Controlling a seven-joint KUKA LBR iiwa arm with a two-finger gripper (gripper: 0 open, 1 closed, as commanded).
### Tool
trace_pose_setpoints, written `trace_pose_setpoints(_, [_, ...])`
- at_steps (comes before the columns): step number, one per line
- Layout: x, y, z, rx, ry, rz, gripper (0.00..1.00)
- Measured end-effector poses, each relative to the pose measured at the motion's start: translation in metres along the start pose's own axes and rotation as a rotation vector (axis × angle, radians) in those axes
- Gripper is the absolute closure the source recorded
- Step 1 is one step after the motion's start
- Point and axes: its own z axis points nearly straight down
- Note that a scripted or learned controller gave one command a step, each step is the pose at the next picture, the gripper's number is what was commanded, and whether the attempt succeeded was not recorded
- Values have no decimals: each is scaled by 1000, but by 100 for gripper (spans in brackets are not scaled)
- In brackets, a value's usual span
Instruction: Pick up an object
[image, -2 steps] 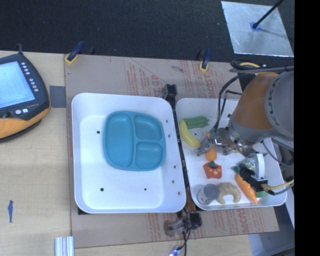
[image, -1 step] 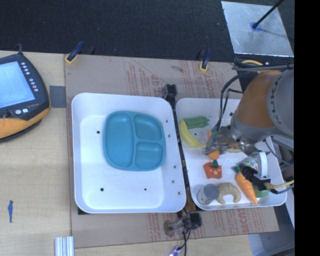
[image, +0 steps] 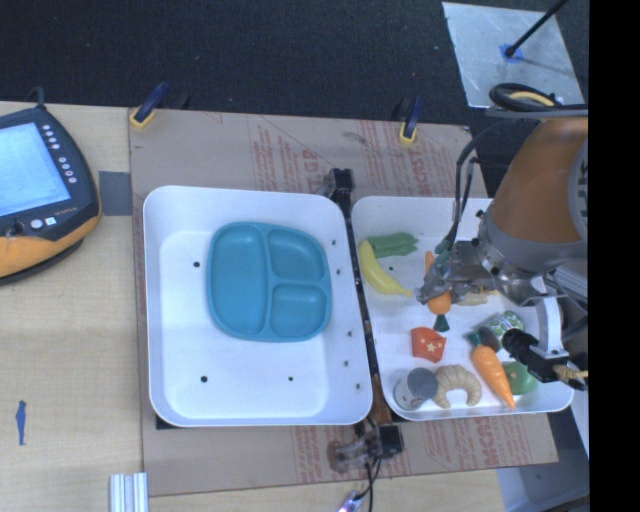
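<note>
Where the arm reaches in from the right, the gripper (image: 447, 285) hangs low over the middle of the right bin (image: 395, 215), near its far half. Whether its fingers stand wide or narrow cannot be told, since the wrist body hides them; a small orange piece (image: 438, 303) sits directly below the fingertips, but contact cannot be confirmed.

Contents of the right bin:
- A yellow banana (image: 377, 270) lies near the left wall, with a green pepper (image: 393, 244) just beyond it toward the far edge.
- A red strawberry-like piece (image: 428, 344) sits at the centre.
- A grey round object (image: 417, 385) and a tan croissant (image: 458, 383) rest along the near edge, touching or nearly so.
- An orange carrot (image: 491, 373) lies tilted toward the near right corner, beside a green item (image: 519, 379).

The left bin (image: 170, 300) carries a teal divided plate (image: 269, 281) in its far half. An orange-edged tablet pendant (image: 40, 190) rests on the bench at the left edge.
</note>
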Motion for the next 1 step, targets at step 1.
trace_pose_setpoints(1, [29, -52, -51, 1, 1, -1, 100])
